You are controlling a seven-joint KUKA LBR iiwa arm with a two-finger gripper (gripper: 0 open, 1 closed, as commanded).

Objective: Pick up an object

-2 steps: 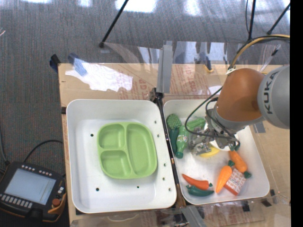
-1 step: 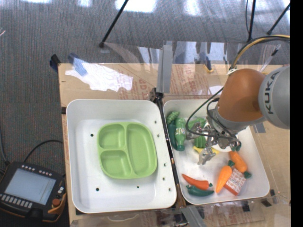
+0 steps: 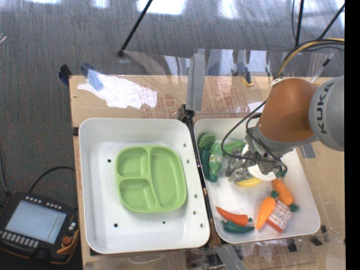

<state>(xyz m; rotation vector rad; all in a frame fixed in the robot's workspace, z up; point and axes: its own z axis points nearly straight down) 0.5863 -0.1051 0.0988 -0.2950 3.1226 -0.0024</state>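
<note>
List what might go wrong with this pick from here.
The gripper is down among crowded toys in the right bin: the yellow piece beneath it touches the green bottle's neighbours, so a grasp may catch two things or slip. The carrots close by could get knocked aside.

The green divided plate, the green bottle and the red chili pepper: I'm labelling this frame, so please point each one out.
green divided plate [image 3: 151,179]: camera view, on the ridge between its compartments.
green bottle [image 3: 214,163]: camera view, on the middle of its body.
red chili pepper [image 3: 233,215]: camera view, on its red body.
</note>
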